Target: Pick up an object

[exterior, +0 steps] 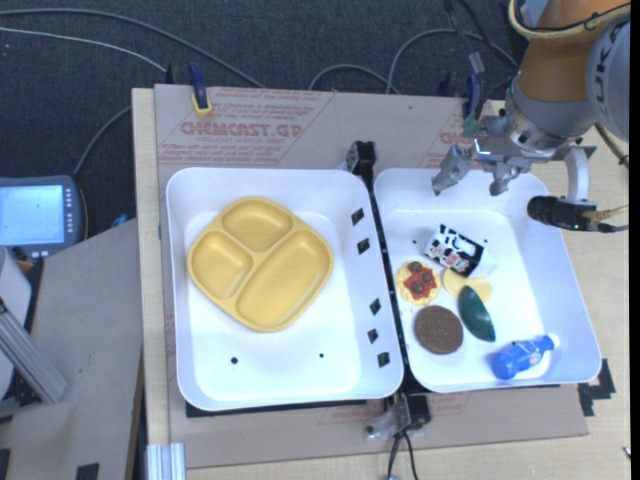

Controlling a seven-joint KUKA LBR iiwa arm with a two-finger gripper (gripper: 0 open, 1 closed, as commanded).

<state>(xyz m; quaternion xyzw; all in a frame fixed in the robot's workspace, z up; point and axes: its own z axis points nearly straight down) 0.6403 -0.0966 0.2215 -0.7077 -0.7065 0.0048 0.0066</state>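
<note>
My pincer (470, 173) hangs over the far rim of the right bin (560, 268), fingers spread apart and holding nothing. The toys sit in a cluster toward the near side from me: the black-and-white block (456, 250) is closest, just below and a touch left, then the little pizza (418, 282), brown cookie (439, 329), green pod (477, 317) and blue bottle (520, 356). The block's long side runs slantwise, so I'd judge a short drop toward it.
</note>
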